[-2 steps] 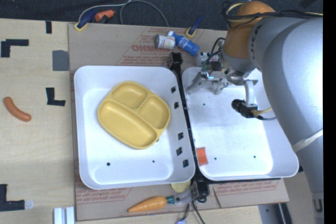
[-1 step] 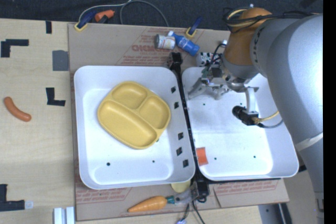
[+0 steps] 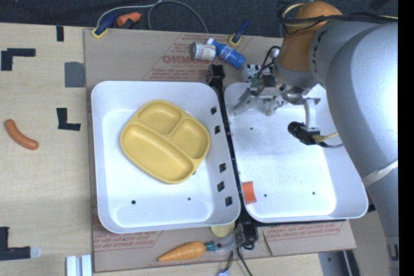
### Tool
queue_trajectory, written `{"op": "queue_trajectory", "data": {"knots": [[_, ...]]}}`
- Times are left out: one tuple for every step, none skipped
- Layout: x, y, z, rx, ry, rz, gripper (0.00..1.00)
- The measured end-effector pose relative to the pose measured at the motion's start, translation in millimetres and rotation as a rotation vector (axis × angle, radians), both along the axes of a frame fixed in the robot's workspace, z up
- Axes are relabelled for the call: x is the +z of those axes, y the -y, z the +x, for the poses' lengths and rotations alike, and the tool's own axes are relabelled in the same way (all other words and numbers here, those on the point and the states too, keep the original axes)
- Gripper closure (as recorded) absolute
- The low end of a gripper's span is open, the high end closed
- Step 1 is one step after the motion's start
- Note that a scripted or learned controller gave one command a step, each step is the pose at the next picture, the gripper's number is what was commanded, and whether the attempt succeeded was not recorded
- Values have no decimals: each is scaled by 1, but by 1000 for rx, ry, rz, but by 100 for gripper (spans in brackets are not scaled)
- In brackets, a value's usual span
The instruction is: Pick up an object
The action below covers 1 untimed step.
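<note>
Gripper [image 3: 257, 100] low over the far end of the right bin [image 3: 323, 203], close to the divider [image 3: 226, 139] between the two bins. Jaws blurred against wrist hardware and cables: cannot tell whether parted or closed, and nothing visible between them. Grey arm [image 3: 362, 94] reaching in from the right, across the bin's far right corner.

Likeliest target, judged from the gripper's bin: small orange block [image 3: 246, 192], lying flat on the white floor at the near left corner, just beside the divider and well apart from the gripper. Slightly longer than wide, as far as can be made out; long axis roughly parallel to the divider, running from near edge toward far edge. No telling one end from the other, so no real heading.

To do the step well: travel toward the near left corner at a safe height, centre above the block, turn the wrist so the closing line crosses the short width, then descend straight. Mind the divider wall on the left side; little room there for a jaw, so a slight offset or tilt probably needed. Close gently, lift, check the hold.

Yellow divided plate [image 3: 166, 140] in the left bin [image 3: 107, 203]: wide, awkward, better left alone.
</note>
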<state>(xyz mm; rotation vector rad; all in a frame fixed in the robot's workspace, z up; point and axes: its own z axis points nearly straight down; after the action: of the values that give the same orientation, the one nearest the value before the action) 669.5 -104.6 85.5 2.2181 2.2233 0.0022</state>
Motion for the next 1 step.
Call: {"op": "queue_trajectory", "data": {"knots": [[0,-6,-1,-1,-1,-3,0]]}}
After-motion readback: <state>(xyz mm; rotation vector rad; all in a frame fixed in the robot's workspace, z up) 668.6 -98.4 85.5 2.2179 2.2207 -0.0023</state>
